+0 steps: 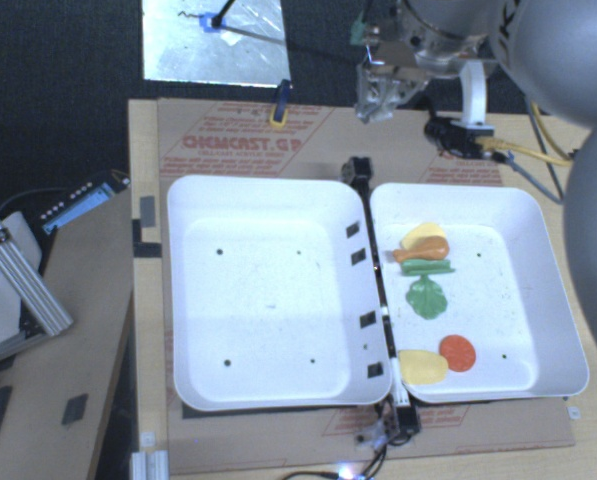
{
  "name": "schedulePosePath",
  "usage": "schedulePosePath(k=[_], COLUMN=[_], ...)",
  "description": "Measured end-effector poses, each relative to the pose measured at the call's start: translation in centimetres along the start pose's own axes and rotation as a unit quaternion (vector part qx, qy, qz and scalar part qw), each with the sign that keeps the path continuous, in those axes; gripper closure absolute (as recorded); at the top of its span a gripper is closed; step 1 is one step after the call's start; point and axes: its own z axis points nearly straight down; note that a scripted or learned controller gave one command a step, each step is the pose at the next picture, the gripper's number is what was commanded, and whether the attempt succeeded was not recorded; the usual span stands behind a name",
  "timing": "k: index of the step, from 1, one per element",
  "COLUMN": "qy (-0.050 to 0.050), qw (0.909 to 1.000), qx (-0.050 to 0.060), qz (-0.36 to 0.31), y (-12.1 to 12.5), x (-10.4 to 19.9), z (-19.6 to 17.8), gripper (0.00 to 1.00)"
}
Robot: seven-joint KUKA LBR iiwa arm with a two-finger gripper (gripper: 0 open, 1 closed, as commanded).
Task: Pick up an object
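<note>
Toy food pieces lie in the right bin (538,268): a chicken leg (422,243), green leaf (426,297), red disc (458,353), yellow piece (423,367). The gripper (380,96) hangs above the tabletop behind the bins; its opening cannot be told. Target the isolated red disc, descending vertically.

Red "CHEMCAST GP" print on the cardboard sheet (240,140).

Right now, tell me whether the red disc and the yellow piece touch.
Touching: the camera view shows the red disc overlapping the yellow piece at its edge, no gap between.
</note>
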Motion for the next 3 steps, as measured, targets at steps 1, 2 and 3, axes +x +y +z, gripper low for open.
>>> schedulePosePath(k=[1, 2, 3], qy=[0.002, 0.0, -0.001], qw=[1.0, 1.0, 1.0], qx=[0.0, 0.001, 0.001], qz=[-0.003, 0.002, 0.002], y=[-1.1, 0.1, 0.1], x=[11.6, 14.8, 14.7], z=[-4.5, -7.3, -10.4], gripper=[1.0, 1.0, 1.0])
